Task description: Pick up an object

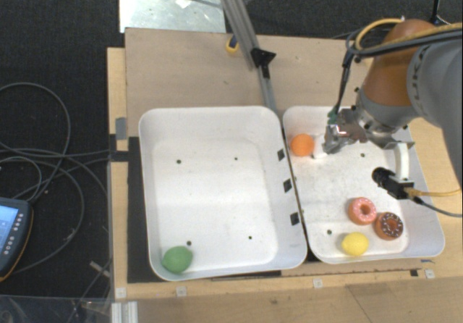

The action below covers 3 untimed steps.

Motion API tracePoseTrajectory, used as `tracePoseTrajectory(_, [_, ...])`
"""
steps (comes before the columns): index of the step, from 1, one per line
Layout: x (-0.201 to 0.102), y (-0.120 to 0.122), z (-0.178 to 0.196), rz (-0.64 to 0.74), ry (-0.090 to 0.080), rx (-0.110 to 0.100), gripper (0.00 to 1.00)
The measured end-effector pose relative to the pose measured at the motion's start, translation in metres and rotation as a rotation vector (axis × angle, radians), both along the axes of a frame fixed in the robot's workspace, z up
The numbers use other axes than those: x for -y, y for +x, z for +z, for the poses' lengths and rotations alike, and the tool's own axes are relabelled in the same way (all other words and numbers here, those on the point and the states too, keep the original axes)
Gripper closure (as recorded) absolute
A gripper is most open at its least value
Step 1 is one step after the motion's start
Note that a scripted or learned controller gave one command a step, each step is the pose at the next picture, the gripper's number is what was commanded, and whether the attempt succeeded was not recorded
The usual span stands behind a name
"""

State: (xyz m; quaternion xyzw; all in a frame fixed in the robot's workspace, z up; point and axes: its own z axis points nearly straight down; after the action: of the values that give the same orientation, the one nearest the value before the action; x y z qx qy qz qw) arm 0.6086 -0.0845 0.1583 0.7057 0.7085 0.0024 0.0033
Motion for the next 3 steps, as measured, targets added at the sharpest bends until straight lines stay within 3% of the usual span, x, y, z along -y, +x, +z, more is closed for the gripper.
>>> tracePoseTrajectory(2, [0.015,0.003,0.109,0.001,-0.001,0.001,1.0])
tracePoseTrajectory(3, [-0.036,-0.027,0.102,0.006,0.003,-0.009,1.0])
